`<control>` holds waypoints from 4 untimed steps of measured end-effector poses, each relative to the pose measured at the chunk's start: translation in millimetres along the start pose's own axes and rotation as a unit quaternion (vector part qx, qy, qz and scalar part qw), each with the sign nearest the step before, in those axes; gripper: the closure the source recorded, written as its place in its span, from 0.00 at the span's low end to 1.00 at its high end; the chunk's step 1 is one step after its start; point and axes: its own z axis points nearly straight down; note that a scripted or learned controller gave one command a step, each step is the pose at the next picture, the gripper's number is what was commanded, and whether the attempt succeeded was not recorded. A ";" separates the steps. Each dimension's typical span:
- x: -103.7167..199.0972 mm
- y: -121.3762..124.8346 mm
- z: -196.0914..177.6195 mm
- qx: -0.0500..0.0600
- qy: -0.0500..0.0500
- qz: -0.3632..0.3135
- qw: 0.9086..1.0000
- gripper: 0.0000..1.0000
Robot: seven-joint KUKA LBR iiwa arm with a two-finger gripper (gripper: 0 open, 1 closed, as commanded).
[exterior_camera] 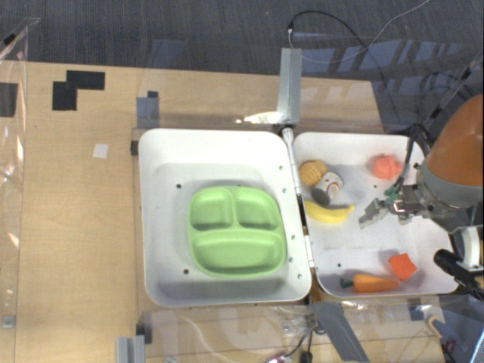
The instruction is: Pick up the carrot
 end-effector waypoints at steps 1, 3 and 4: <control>50.3 -15.3 75.4 -0.006 -0.001 0.079 0.997 0.00; -35.7 79.4 30.2 -0.001 -0.001 0.039 0.999 0.00; -72.3 140.4 63.9 -0.001 -0.001 0.007 1.000 0.00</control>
